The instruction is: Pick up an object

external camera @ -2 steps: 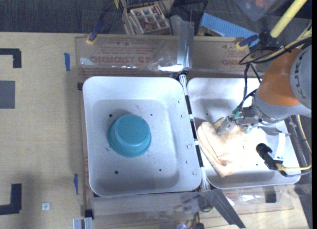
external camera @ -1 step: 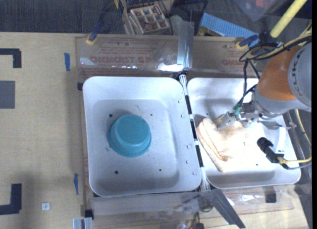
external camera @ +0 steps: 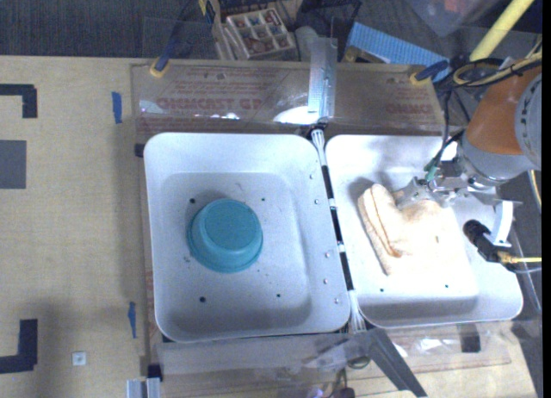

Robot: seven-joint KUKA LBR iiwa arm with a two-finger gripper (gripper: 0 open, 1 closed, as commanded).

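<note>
At the near edge of the bench, the left bin (external camera: 164, 172) holds a teal bowl (external camera: 225, 234) turned upside down, sitting a little left of the bin's middle and well clear of its walls. The right bin (external camera: 491, 297) lies just beside it, the two rims touching along the centre seam. In the right bin lies a tan, soft-looking object (external camera: 383, 224), perhaps a piece of cloth or a bread-like toy, stretched lengthwise near the bin's left wall. The arm (external camera: 504, 125), grey with its orange band, reaches in from the right, and its gripper (external camera: 428, 188) is low over the bin at the upper right end of the tan object, touching or nearly touching it. Whether the gripper is spread or closed, or grips the tan object, cannot be told from this slant.
</note>
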